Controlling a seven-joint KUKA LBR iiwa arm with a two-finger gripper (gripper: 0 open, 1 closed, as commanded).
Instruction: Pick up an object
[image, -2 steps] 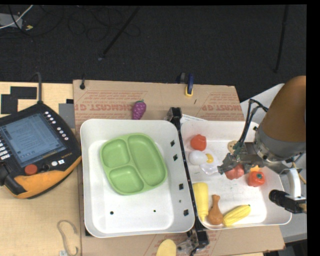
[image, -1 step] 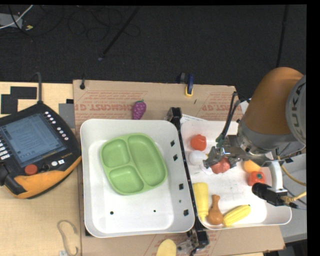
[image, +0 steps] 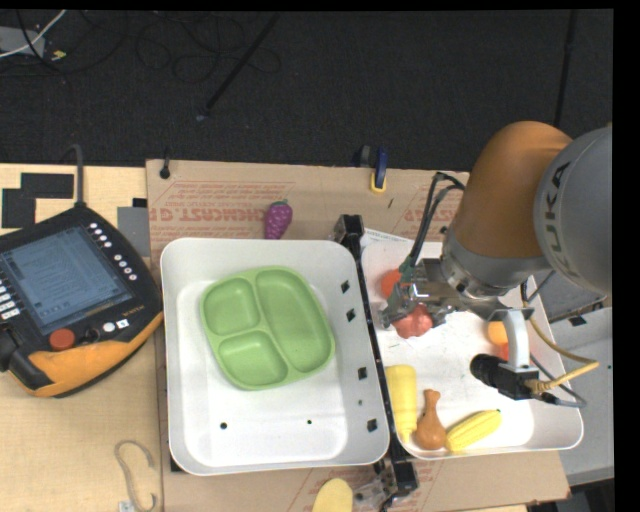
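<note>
Pincer: positioned over the far half of the right bin, hanging from the grey arm with its orange band, which enters from the view's right. Whether it is open or closed cannot be told; its tip is small and partly masked by the wrist hardware.

Task item: a red object lies on the bin floor directly beneath the pincer, on its near side. It appears to touch the pincer's tip, but the view is too poor to confirm a grip.

Other contents of the right bin, relative to the pincer:
- 1 orange-red piece just beside it, toward the far left, close to the bin wall.
- 1 orange piece to its right, apart from the red object.
- 1 yellow cylinder nearer the camera, lying along the bin's left wall.
- 1 brown drumstick-shaped toy further toward the camera, just beside the cylinder.
- 1 yellow ridged piece near the drumstick's right side, tilted.

Left of the pincer, across the divider, the left bin holds a green plate with 3 compartments, lying flat.

Outside the bins: a purple grape bunch on the cardboard, far-left of the pincer; a teach pendant well apart at the view's left; 1 yellow item at the near edge.
</note>
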